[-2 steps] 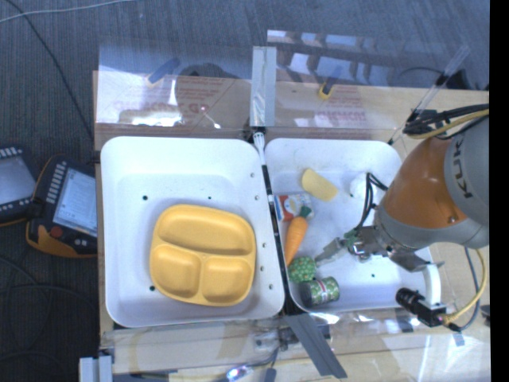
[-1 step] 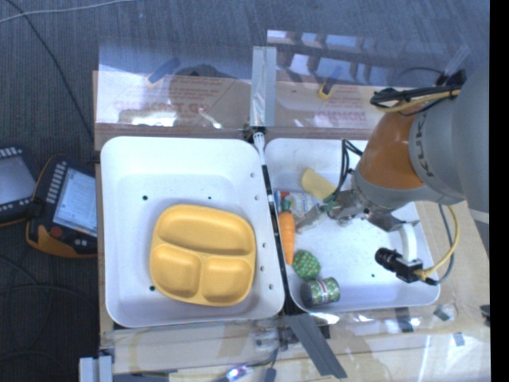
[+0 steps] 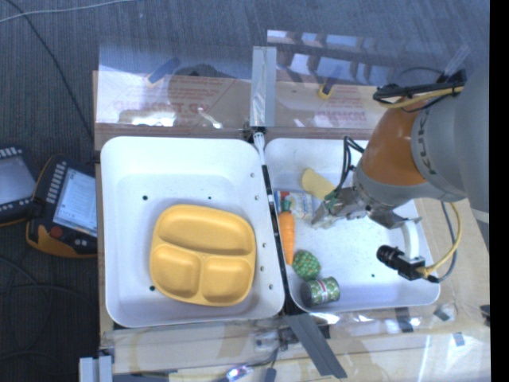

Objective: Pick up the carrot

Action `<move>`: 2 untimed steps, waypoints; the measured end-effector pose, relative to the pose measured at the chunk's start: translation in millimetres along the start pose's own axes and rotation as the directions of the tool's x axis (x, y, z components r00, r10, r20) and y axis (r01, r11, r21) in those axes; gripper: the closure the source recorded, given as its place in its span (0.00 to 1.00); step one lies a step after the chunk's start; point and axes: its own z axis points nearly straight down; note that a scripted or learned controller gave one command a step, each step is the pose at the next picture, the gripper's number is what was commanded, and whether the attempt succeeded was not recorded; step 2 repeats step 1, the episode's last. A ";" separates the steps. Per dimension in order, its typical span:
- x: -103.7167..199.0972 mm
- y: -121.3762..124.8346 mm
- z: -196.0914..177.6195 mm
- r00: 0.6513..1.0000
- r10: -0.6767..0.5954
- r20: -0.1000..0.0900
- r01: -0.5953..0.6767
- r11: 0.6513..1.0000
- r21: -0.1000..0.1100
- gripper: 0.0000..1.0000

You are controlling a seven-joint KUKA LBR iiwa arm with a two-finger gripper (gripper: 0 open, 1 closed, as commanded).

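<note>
Two shallow white bins are sitting side by side on the counter (image 3: 238, 356). A yellow plastic tray (image 3: 203, 253) with three rounded compartments is lying in the left bin (image 3: 127, 173). In the right bin (image 3: 398, 293) a small cluster is crowding the left wall: a pale yellow wedge (image 3: 317, 184) near the top, a small clear packet (image 3: 302, 205) with coloured print just below it, a round green bumpy ball (image 3: 306, 263) lower down, and a green can (image 3: 320, 290) lying on its side at the bottom. The carrot (image 3: 286, 232) is lying lengthwise against the divider on the left side of the right bin, smooth and orange, thick and blunt, with the packet just beside its upper end and the ball touching or nearly touching its lower end. The arm (image 3: 413, 146), grey with an orange band, is reaching in from the right, and the jaws (image 3: 334, 209) are hanging near the packet, right of the carrot; how wide they are standing I cannot tell. A handheld controller (image 3: 64, 209) is lying on the floor to the left.
</note>
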 end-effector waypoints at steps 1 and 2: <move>96.3 2.4 -82.5 0.993 -0.114 -0.004 0.115 0.993 0.016 1.00; 96.3 2.4 -82.5 0.993 -0.114 -0.004 0.115 0.993 0.016 1.00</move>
